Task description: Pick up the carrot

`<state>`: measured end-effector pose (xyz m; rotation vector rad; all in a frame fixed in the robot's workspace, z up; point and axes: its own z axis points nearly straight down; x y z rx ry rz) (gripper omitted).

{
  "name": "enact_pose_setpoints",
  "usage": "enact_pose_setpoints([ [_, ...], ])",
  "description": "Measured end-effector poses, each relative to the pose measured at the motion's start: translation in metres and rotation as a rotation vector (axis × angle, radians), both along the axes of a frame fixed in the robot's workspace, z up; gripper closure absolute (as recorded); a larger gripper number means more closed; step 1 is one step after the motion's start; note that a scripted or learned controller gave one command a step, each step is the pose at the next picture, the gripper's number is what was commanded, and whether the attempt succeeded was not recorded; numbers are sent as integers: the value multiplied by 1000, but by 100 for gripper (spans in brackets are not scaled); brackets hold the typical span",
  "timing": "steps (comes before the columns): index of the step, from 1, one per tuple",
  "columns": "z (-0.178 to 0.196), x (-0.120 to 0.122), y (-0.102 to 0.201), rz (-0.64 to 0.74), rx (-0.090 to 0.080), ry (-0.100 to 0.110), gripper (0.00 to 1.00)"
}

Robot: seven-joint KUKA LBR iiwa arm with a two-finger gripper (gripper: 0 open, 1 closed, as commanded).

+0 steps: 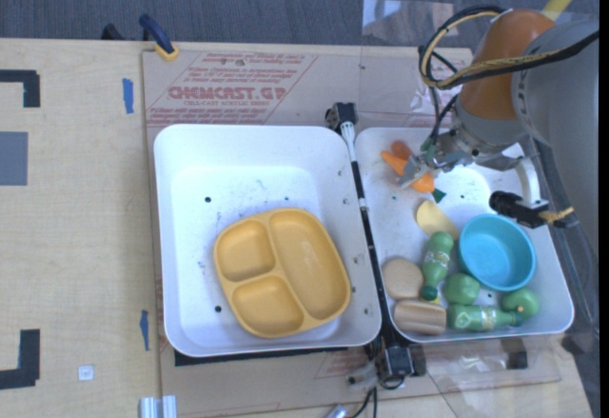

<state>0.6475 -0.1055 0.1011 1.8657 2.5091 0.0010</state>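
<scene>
Grey arm with orange band [504, 64] reaches down into right white bin [561, 297]. Hand [428, 162], grip state cannot tell, sits at small orange carrot [398, 159], lying just left of it, long axis unclear.

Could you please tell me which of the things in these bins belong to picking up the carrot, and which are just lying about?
Belongs to the job:
small orange carrot
two-finger gripper

Just lying about:
yellow three-compartment plastic plate
round blue bowl
green toy bottles
tan bread roll

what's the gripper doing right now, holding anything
gripper: low in the right bin, at the carrot; cannot be told whether it holds it.
</scene>
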Motion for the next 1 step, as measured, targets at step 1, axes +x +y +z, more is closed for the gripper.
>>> enact_pose_setpoints([
  [1, 86, -2, 58, -262, 10, 4, 100],
])
